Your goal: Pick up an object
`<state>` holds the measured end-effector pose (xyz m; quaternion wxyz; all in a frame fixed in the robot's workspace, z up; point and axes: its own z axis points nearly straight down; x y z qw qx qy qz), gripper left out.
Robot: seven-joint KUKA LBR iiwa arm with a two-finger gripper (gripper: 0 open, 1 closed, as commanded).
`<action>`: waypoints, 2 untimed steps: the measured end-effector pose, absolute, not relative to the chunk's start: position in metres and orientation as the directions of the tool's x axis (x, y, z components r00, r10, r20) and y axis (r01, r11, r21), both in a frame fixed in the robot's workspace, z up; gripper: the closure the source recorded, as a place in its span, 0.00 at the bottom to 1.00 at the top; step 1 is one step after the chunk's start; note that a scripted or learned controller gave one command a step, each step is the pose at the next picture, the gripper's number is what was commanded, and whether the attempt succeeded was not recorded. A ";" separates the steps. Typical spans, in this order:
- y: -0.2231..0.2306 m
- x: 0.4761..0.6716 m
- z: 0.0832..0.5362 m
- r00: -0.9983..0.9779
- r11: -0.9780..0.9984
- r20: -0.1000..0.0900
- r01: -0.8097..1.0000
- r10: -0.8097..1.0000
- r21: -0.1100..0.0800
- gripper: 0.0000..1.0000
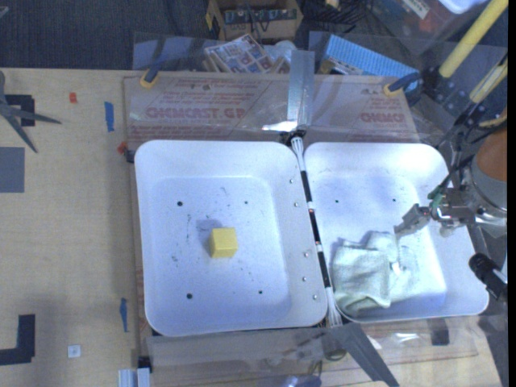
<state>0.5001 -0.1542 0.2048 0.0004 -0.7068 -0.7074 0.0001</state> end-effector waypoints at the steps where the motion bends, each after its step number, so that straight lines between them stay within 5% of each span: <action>1: -0.181 0.520 0.092 -0.092 0.092 -0.004 0.996 0.996 0.011 0.00; 2: -0.181 0.520 0.102 -0.090 0.090 -0.003 0.996 0.996 0.014 1.00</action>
